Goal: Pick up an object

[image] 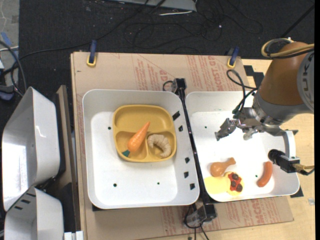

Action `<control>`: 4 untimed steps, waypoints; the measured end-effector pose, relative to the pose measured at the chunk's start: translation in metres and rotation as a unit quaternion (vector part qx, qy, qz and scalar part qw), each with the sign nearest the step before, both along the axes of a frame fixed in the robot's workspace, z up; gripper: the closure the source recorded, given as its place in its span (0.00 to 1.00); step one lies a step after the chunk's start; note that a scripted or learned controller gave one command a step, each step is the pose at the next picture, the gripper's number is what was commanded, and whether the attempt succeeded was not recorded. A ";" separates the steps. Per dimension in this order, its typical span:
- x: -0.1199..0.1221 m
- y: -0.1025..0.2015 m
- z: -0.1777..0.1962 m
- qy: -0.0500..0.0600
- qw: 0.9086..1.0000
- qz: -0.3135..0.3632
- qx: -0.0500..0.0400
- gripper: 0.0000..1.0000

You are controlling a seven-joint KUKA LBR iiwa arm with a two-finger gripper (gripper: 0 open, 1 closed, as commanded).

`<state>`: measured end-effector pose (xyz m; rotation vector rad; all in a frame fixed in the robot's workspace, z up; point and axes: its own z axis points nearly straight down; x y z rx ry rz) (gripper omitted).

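Low in the right bin (210, 100), a toy drumstick (221, 167), a yellow-and-red piece (227, 184) and a sausage (265, 174) all lie untouched on the floor. Above them the gripper (235, 127) hangs clear with nothing between its fingers, which look spread. By my reading the pick is not yet begun; descent, grasp and lift remain.

Glossy white plastic bins (100, 184), smooth yellow plastic plate (120, 116), matt printed cardboard sheet (150, 66) beneath.

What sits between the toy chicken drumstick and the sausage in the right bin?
A small red, dark-spotted toy beside a yellow piece, between drumstick and sausage, in the camera view.
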<state>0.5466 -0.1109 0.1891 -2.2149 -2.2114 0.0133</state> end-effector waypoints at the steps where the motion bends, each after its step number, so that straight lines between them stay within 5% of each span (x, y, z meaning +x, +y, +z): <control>1: 0.003 0.000 0.007 -0.007 1.000 0.001 -0.001 0.00; 3: -0.001 0.007 -0.100 -0.004 1.000 0.000 -0.001 0.00; 4: 0.000 0.007 -0.087 -0.007 1.000 -0.001 -0.001 1.00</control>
